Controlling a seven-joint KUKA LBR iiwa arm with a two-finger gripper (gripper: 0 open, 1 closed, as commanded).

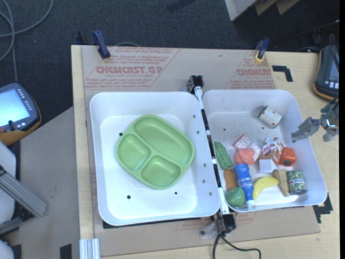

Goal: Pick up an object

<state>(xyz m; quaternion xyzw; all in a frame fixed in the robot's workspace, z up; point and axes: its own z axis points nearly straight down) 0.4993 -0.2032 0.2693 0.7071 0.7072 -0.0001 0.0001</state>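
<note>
The right bin (302, 109) holds several toy foods and packets. Among them are a white block (270, 116), a red tomato (289, 156), a blue bottle (243, 179), a banana (264, 185), a green can (296, 181) and a green cucumber (222, 155). My gripper (316, 133) hangs over the bin's right rim, to the right of the white block and above the tomato. Its fingers stand apart, open, with nothing between them.
A light green divided plate (156, 151) lies in the left bin (102, 144). A green pepper (235, 197) and an orange carrot (230, 178) sit by the divider between the bins. Blue clamps (100, 43) hold the cardboard at the bench's back edge.
</note>
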